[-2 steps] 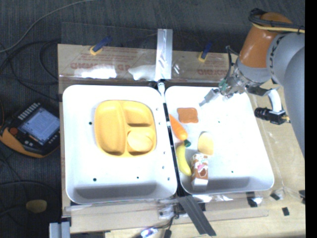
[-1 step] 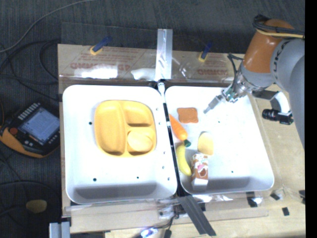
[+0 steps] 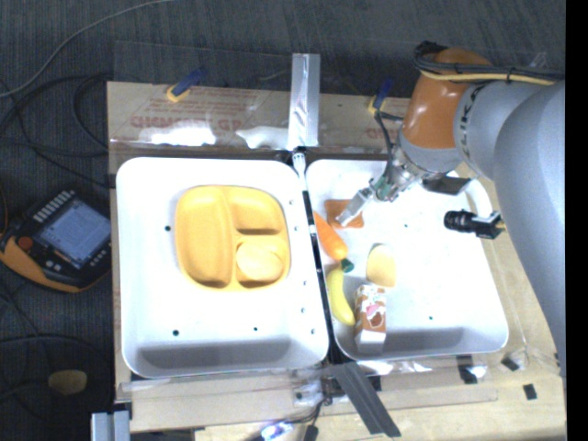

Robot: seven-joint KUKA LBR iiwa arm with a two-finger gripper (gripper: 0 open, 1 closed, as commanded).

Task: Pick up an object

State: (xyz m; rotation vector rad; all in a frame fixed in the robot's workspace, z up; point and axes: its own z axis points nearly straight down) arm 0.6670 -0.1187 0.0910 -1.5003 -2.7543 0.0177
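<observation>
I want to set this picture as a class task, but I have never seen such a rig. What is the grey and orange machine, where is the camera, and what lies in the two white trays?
The machine is a robot arm reaching in from the right. One fixed camera looks down from above at a slant. The left bin holds a yellow divided plate. The right bin holds a toy carrot, a banana, a pale round fruit, a small carton and an orange-brown piece. The gripper is down at that piece; I cannot tell whether it grips it.
</observation>
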